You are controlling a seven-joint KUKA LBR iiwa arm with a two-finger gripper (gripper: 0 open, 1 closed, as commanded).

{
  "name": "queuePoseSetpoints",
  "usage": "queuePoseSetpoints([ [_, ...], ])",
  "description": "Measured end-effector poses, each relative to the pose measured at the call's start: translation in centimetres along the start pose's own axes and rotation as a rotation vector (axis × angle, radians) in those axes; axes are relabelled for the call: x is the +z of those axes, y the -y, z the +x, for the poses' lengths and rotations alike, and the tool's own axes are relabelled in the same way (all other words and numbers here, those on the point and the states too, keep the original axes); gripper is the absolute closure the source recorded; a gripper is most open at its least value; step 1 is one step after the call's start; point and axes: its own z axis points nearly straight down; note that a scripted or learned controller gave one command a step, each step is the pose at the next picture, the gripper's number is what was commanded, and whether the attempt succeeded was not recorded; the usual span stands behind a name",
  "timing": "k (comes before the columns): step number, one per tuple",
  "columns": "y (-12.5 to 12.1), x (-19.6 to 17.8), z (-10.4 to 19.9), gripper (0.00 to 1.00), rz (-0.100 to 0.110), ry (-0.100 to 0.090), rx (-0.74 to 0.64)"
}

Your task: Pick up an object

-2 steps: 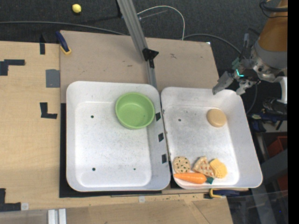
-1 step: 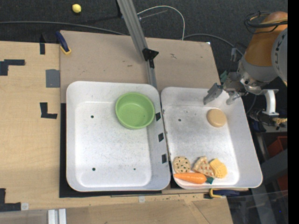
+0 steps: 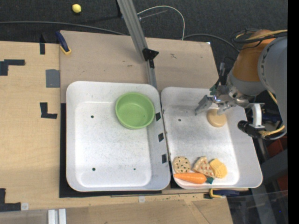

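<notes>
A tan round bun-like piece (image 3: 217, 120) lies in the upper right part of the right bin (image 3: 187, 134). My gripper (image 3: 214, 107) hangs just above its far edge, fingers spread open, with nothing between them. One grey finger (image 3: 202, 105) points down-left, away from the bun. At the right bin's front edge lie a round cookie (image 3: 181, 164), a pizza slice (image 3: 202, 164), a yellow corn piece (image 3: 218, 168) and an orange carrot (image 3: 190, 177). A green bowl (image 3: 135, 109) sits upright in the left bin (image 3: 93, 148), near its far right corner.
A slanted metal pole (image 3: 135, 27) rises from the back between the bins. The arm's grey and orange body (image 3: 261, 64) covers the right bin's far right corner. A small yellow ball (image 3: 76, 8) lies off the bench at the far left.
</notes>
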Motion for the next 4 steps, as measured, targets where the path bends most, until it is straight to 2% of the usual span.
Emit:
queuePoseSetpoints([
  [1, -0.3, 3.7, -0.2, 0.00, -0.016, 0.009, 0.000],
  [2, -0.5, 2.4, -0.1, 1.00, -0.021, 0.008, -0.001],
  [3, -1.0, -3.6, 0.6, 1.00, -0.013, 0.002, 0.000],
  [4, -0.1, -9.2, 0.7, 1.00, -0.013, 0.002, 0.001],
])
